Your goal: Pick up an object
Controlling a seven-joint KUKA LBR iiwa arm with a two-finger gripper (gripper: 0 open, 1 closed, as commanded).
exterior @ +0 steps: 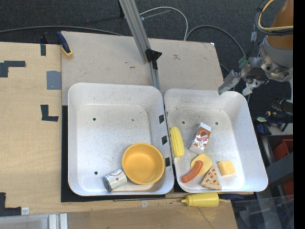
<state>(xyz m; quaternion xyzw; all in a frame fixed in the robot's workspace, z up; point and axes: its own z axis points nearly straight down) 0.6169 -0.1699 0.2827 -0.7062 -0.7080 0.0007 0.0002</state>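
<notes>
My gripper (237,85) hangs over the far right corner of the right bin (238,104), its two dark fingers spread apart with nothing between them. Below it in that bin lie a yellow corn cob (177,141), a small milk carton (201,138), a red sausage (191,171), a waffle slice (211,178) and a cheese cube (226,168). The left bin (95,109) holds a yellow bowl (142,163) and a small tin can (115,179) near its front edge.
A yellow mustard bottle (202,200) lies on the bench just in front of the right bin. A grey metal pole (136,23) slants down to the gap between the bins. Cables (200,30) run across the back.
</notes>
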